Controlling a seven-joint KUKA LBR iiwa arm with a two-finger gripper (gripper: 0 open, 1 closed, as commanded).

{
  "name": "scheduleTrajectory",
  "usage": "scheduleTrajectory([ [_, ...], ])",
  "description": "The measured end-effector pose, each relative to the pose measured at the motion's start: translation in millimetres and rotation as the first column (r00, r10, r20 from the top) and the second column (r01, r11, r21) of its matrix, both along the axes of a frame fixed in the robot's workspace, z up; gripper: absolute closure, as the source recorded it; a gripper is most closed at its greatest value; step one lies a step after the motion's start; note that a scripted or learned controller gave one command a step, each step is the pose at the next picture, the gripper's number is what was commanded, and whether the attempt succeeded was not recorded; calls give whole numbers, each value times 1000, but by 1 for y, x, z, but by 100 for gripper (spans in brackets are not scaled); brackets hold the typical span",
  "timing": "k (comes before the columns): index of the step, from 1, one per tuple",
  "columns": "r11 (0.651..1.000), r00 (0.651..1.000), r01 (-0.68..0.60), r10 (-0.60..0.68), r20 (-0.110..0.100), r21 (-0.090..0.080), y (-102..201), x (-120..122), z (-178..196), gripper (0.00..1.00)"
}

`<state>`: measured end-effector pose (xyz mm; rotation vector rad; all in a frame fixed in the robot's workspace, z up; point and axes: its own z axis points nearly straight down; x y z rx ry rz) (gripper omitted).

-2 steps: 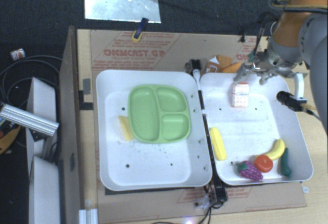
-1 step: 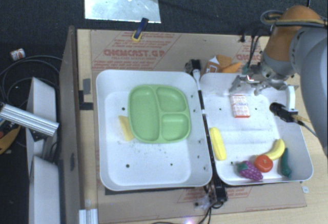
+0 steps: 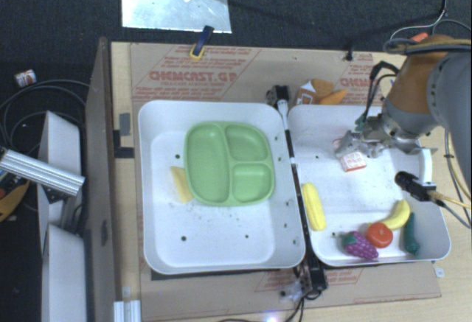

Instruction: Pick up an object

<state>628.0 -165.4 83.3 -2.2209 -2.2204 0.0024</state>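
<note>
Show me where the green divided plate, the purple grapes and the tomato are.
green divided plate (image 3: 228, 164): camera view, on the ridge between its compartments.
purple grapes (image 3: 360, 245): camera view, middle of the bunch.
tomato (image 3: 380, 234): camera view, its red top.

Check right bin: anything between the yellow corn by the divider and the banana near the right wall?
Camera view: nothing directly between the corn and banana, just bare white bin floor. The tomato and grapes sit below that line.

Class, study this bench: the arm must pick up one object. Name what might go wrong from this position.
1. The gripper hovers by a small red-and-white item lying flat, so the grasp may slip off it.
2. The grapes, tomato and banana crowd one corner; reaching there may knock neighbours.
3. The corn cob lies against the bin wall, leaving little finger room.
</note>
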Motion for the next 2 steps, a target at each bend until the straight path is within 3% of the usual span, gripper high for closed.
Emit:
scheduleTrajectory([
  [1, 1000, 1000, -5, 5, 7, -2, 1, 3, 13, 100],
  [2, 1000, 1000, -15, 15, 17, 3, 99, 45, 108, 100],
])
